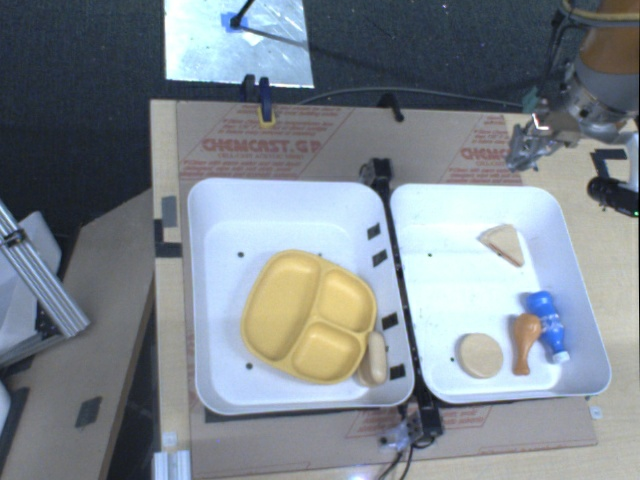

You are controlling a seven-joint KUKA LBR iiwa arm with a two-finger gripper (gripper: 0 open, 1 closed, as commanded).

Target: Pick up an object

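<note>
In the right bin [440,218] lie a tan wedge-shaped piece [503,243], a blue bottle [546,324], a brown drumstick-shaped piece [524,340] and a round tan disc [480,355]. The left bin [215,218] holds a yellow divided tray [305,315] with a beige oblong piece [374,358] against its right edge. My gripper [523,155] hangs above the bench beyond the right bin's far right corner, away from every object. Nothing shows between its fingers.
A black clip strip [388,258] runs along the seam between the two bins. A blue-and-yellow clamp [264,101] stands on the bench's far edge, near a silvery sheet [238,28]. A metal frame [35,278] sits at the left.
</note>
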